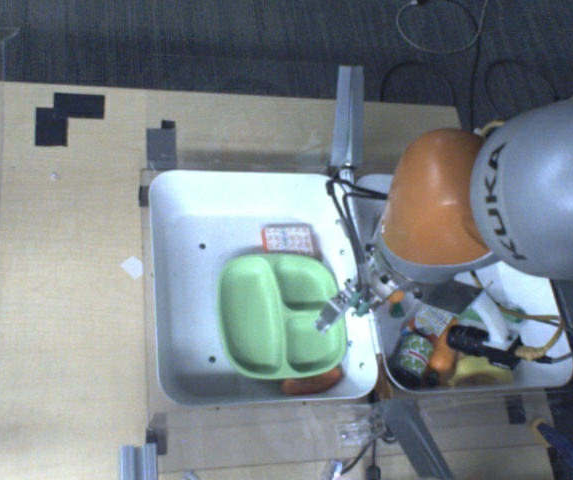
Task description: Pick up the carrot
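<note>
The carrot (312,383) is a reddish-orange stick lying along the front wall of the left bin (181,268). It sits right against the front rim of a green divided plate (266,313), which hides part of it. My gripper (332,314) hangs over the plate's right-hand compartment, up and slightly right of the carrot and well apart from it. Nothing shows in its grasp.
A small red-and-white printed pack (288,238) lies behind the plate. The right bin (556,373) holds a green-labelled can (416,352), a yellow banana-like piece (481,372) and other small items. The arm's orange band (436,213) looms over the wall between the bins.
</note>
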Action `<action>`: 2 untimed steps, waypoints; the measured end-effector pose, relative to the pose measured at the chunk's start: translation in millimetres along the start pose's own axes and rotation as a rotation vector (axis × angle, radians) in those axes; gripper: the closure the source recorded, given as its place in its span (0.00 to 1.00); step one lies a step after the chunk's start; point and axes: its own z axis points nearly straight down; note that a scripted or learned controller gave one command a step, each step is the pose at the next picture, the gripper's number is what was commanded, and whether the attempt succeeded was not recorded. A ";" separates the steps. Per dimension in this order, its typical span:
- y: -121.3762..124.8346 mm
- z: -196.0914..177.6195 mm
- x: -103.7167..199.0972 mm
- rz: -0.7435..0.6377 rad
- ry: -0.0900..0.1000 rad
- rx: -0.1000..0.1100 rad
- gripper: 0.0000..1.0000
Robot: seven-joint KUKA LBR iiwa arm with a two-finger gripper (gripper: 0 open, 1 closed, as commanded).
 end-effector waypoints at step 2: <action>-12.0 0.3 -9.5 -0.539 0.000 -0.001 0.00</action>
